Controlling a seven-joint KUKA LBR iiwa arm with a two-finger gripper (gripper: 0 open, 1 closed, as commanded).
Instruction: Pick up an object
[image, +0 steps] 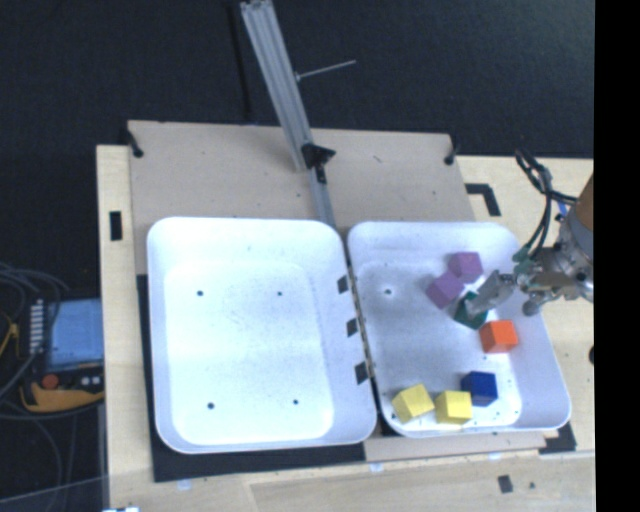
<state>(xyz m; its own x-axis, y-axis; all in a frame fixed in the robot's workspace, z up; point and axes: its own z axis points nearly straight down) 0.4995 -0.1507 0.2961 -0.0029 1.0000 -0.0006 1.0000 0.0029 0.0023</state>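
The right bin (400, 245) holds several small blocks. Two purple blocks (464, 265) (445, 291) lie near its middle. An orange block (499, 336) sits toward the right wall, with a blue block (481, 386) below it. Two yellow blocks (412, 403) (455, 405) rest at the front rim. My gripper (482, 300) reaches in from the right and hangs low between the purple blocks and the orange one. A dark green object (466, 314) lies right at its tip, partly hidden by it.
The left bin (250, 330) sits beside the right one, joined by small clips. A slanted metal rail (285, 90) rises behind the bins. Cables and a blue box (75, 335) lie off the bench's left edge.
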